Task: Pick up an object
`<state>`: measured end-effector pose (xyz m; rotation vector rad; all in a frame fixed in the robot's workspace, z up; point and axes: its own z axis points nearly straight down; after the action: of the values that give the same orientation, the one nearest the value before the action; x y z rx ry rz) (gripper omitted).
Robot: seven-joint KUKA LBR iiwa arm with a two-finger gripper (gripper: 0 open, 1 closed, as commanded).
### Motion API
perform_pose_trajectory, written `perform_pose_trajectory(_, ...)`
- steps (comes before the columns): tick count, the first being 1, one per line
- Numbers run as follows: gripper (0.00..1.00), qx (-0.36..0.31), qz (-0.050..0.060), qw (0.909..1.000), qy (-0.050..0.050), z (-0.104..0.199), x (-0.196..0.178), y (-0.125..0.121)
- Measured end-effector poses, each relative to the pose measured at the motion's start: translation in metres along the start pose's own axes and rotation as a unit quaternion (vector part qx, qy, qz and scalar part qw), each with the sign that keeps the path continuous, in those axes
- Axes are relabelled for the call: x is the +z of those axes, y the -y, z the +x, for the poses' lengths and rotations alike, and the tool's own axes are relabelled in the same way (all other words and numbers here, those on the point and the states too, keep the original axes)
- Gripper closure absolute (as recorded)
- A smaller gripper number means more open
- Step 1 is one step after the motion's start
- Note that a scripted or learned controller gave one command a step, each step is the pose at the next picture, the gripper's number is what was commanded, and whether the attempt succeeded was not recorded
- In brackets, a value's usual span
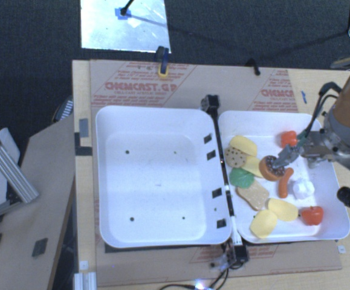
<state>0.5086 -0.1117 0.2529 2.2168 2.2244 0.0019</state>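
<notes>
Where bench (132,77) sits: dark carpet (29,41).

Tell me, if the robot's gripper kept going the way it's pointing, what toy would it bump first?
Probably the brown round toy. The gripper points down and left, with its tip just over that piece in the right bin. How high it hangs above the toy is hard to judge from this angle.

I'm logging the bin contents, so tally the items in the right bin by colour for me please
Yellow: 4
Red or orange: 3
Green: 1
Tan: 2
Brown: 1
White: 1
Total: 12
</notes>
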Motion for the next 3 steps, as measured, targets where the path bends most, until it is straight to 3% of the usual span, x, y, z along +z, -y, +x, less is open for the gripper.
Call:
perform_pose_trajectory(1, 0.0, 0.001, 0.006, 1.0, -0.001, 0.005, 0.111, 0.025)
perform_pose_trajectory(2, 0.0, 0.001, -0.005, 1.0, 0.001, 0.006, 0.157, -0.037)
perform_pose_trajectory(3, 0.0, 0.004, -0.013, 0.9999, 0.005, 0.019, 0.161, -0.015)
